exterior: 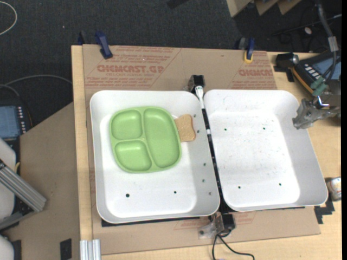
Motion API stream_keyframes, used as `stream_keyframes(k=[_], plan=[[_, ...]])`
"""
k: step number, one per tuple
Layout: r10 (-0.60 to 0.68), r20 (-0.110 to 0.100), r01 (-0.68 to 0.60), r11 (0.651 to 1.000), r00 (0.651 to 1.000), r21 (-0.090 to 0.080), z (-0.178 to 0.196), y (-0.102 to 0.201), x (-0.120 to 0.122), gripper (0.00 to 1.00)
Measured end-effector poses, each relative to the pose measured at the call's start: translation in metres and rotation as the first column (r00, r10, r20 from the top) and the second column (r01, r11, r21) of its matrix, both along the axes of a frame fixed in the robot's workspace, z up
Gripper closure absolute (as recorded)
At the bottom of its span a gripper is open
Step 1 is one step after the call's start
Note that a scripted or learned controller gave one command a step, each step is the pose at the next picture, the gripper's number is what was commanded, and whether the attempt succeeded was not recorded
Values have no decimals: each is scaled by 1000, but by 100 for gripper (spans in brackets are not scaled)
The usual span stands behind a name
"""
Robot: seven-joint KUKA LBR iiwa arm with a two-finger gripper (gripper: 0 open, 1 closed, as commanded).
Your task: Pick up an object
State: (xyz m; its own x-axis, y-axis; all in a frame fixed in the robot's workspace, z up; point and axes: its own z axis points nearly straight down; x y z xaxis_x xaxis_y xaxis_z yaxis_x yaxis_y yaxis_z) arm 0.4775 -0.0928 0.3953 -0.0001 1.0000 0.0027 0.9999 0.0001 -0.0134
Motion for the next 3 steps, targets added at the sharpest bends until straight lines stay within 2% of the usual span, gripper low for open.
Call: stream_keyframes(k=[1, 2, 3], plan=[[-4, 32, 4, 1000, 999, -9, 139, -46, 26, 100], [-2, 2, 2, 1000, 1000, 0, 30, -36, 3, 100], [4, 2, -4, 1000, 1000, 1, -68, 13, 2, 100]])
